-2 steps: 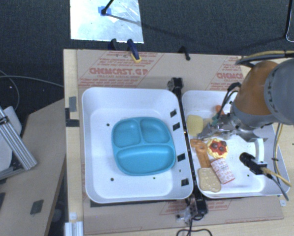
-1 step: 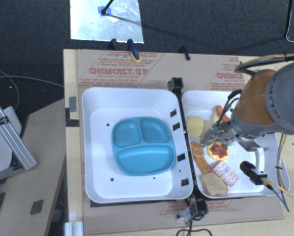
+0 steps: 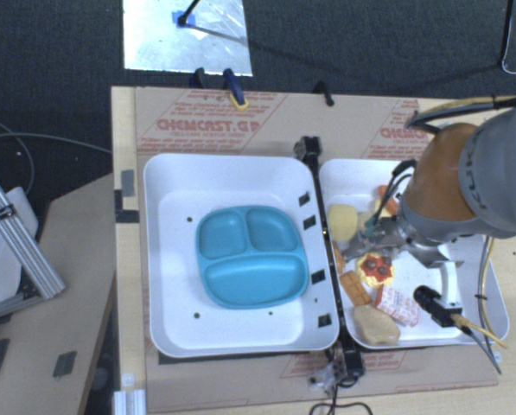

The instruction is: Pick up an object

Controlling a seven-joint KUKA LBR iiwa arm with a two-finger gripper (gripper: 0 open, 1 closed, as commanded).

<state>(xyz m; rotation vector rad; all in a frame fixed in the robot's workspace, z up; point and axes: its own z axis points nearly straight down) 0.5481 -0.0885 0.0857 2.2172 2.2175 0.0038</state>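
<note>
Grey arm hangs low over the right bin's clutter.
Whether its jaws are released or clenched, I cannot tell; the pale yellow food toy beside them looks light, smooth, best pinched across its middle.

- Divided plate: plain light blue.
- Left bin and right bin: white.
- Arm: grey with an orange band.
- Bench board: tan, with red lettering.
- Floor: dark speckled.
</note>
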